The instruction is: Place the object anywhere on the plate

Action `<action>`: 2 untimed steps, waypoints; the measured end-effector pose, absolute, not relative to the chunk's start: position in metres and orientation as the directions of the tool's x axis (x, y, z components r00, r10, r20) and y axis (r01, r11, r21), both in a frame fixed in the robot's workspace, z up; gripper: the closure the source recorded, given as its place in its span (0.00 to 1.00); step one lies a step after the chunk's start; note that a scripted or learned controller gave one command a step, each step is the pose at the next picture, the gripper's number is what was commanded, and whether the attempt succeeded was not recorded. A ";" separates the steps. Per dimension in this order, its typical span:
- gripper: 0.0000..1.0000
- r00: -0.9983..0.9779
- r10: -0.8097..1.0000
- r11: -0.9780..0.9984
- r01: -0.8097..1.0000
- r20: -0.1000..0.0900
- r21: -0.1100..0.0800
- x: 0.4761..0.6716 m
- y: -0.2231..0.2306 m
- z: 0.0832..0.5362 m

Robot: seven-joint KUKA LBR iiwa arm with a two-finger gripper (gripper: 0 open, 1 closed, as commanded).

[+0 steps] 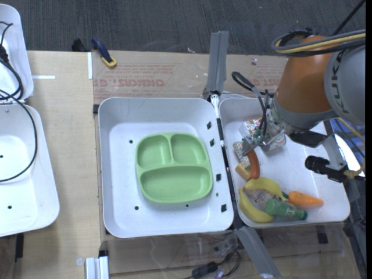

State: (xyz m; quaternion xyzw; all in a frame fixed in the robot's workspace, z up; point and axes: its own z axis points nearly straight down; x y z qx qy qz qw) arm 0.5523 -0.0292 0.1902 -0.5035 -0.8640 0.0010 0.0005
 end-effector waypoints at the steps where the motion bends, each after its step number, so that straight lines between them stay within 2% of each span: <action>1: 1.00 -0.406 0.914 0.406 0.914 0.000 -0.003 0.542 0.040 0.191; 2: 0.00 -0.406 0.914 0.406 0.914 0.000 -0.003 0.542 0.040 0.191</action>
